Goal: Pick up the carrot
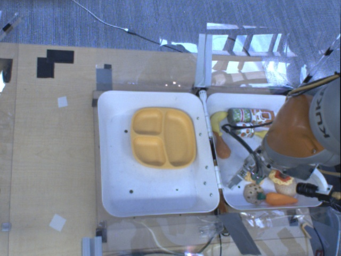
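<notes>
orange carrot (281, 199) with green tip; yellow divided plate (162, 137); 2 white bins (114, 159).

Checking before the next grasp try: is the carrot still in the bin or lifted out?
In the bin. The carrot lies flat on the right bin's floor near its front edge, below the arm.

Bright, even light from overhead; shadows are faint and soft, thin along the bin (106, 143) rims. Strong glare flares off the shiny panel (250, 60) at upper right of the frame, with small glints at the bottom centre. The white bins run close to overexposed. Detail is slightly soft and grainy throughout.
</notes>
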